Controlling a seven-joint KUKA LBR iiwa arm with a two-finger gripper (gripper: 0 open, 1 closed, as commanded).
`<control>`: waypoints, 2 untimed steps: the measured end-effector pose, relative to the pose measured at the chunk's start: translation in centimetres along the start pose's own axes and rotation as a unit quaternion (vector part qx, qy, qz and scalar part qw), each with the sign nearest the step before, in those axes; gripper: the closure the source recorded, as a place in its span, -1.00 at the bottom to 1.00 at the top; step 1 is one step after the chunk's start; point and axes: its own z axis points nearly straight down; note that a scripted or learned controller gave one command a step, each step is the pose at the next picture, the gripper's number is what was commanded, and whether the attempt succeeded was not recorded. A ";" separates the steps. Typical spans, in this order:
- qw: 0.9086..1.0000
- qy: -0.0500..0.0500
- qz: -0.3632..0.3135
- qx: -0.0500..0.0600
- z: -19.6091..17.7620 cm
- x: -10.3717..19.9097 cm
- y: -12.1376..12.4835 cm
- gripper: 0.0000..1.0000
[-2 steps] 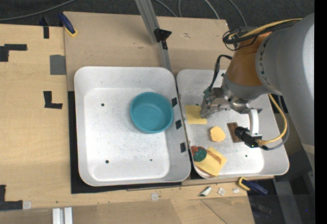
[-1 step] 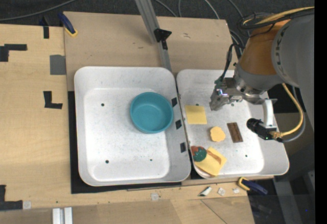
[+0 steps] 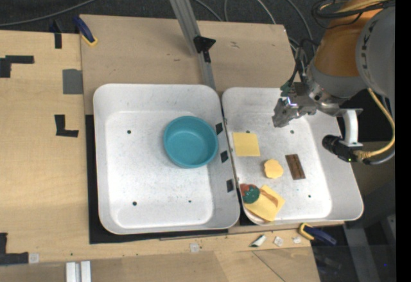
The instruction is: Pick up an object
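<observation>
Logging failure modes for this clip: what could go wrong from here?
The hand hovers over bare floor of the right bin, away from every item, so a straight descent likely grabs nothing. The yellow square and brown block lie flat, hard to pinch. The green piece touches the yellow wedge, inviting a double grab.

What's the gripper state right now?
Gripper: cannot be told; it hangs over the right bin, above the yellow square, nothing visibly held.

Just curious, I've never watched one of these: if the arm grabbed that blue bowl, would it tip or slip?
The blue bowl sits upright on a broad base, so tipping seems unlikely. Its smooth, rounded wall looks slippery; pinching the rim probably works best.
</observation>
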 end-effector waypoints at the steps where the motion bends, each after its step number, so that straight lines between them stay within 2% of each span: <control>1: 1.000 0.000 0.000 0.000 -3.5 0.0 0.1 1.00; 2: 1.000 0.001 -0.002 0.002 -3.1 4.9 0.4 1.00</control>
